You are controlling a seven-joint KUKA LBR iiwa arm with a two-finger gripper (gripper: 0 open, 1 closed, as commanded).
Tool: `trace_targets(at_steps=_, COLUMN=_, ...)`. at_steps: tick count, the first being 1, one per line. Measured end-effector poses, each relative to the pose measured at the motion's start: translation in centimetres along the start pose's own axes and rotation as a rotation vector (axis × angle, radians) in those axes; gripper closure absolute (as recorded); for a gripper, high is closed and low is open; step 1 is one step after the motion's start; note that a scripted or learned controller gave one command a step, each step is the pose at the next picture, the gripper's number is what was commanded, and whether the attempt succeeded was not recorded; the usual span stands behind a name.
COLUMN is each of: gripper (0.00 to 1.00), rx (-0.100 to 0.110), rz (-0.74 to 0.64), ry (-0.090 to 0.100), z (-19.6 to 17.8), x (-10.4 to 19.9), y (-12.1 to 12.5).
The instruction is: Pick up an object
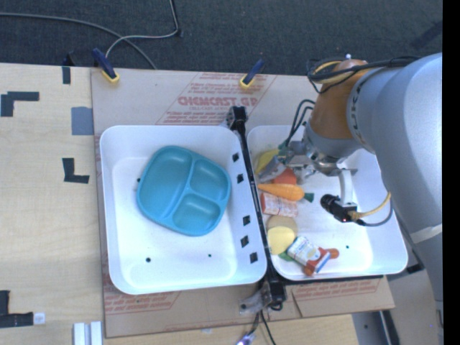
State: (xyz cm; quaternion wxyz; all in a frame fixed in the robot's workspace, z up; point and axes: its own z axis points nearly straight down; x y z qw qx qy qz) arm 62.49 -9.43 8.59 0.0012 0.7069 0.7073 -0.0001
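Note:
The right bin (374, 244) holds a cluster of small items along its left side. From back to front these are a yellow piece (265, 158), a red piece (286, 176), an orange carrot (282, 190), a printed packet (279, 205), a pale yellow round item (282, 237) and a green-and-white pack (302, 249) with a red-orange piece (321, 260) beside it. My gripper (289, 165) is low over the back of this cluster, between the yellow piece and the carrot, right by the red piece. The wrist hides what lies directly beneath it.
The left bin (115, 214) holds a blue divided plate (184, 190). A black divider with clips (246, 192) runs between the bins. The grey arm (402, 135) covers the right bin's far right corner, and a black cable fitting (338, 207) hangs over its middle.

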Motion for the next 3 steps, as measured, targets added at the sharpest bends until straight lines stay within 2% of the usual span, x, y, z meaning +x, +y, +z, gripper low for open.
trace_targets(at_steps=1, gripper=0.0, rx=0.027, rz=0.002, ry=0.01, z=0.3, x=-1.2, y=3.3)
trace_targets(at_steps=2, gripper=0.0, rx=0.0, rz=0.0, ry=0.0, z=0.0, x=-0.1, y=0.6)
trace_targets(at_steps=3, gripper=1.0, rx=0.0, rz=-0.001, ry=0.0, z=-0.9, x=-0.2, y=0.6)
